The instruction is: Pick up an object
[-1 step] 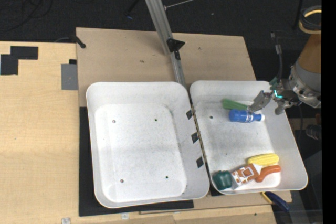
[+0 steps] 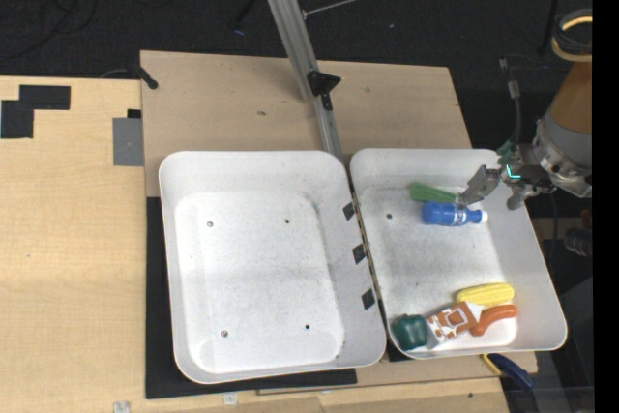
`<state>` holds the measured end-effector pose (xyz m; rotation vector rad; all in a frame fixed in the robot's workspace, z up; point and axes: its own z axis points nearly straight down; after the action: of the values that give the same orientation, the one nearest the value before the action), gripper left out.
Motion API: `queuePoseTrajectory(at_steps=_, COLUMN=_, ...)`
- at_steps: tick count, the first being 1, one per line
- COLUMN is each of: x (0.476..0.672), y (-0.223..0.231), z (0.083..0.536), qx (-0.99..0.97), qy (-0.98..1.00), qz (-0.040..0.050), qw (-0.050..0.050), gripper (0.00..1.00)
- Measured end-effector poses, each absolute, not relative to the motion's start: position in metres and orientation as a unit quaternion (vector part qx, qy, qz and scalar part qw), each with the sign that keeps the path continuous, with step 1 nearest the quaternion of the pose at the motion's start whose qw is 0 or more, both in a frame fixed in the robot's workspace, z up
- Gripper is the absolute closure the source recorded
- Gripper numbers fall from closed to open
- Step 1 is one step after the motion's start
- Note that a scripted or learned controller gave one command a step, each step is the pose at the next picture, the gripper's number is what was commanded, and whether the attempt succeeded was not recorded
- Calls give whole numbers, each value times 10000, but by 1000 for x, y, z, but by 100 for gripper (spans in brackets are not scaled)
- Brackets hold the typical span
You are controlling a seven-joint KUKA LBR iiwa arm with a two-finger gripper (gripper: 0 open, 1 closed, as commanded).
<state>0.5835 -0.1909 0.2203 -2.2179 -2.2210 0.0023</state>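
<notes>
The right bin [image 2: 513,256] holds a blue bottle [image 2: 451,216] lying on its side, with a green piece [image 2: 428,193] just behind it. Along the bin's front lie a yellow corn cob [image 2: 485,294], an orange curved piece [image 2: 493,315], a small orange-and-white packet [image 2: 448,323] and a dark green cup [image 2: 412,333]. My gripper [image 2: 495,186] hangs at the bin's right rim, just right of the blue bottle, open with its two grey fingers spread. Nothing is between the fingers.
The left bin [image 2: 256,261] lies beside the right one, with black clips along the shared rim. A slanted aluminium rail [image 2: 293,34] rises behind the bins. The arm's orange band [image 2: 577,97] is at the far right edge.
</notes>
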Motion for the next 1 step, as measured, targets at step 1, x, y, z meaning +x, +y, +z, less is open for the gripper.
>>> queuePoseTrajectory(at_steps=1, x=582, y=-199, z=160, qx=-7073, qy=-7069, qz=22, qw=37, gripper=0)
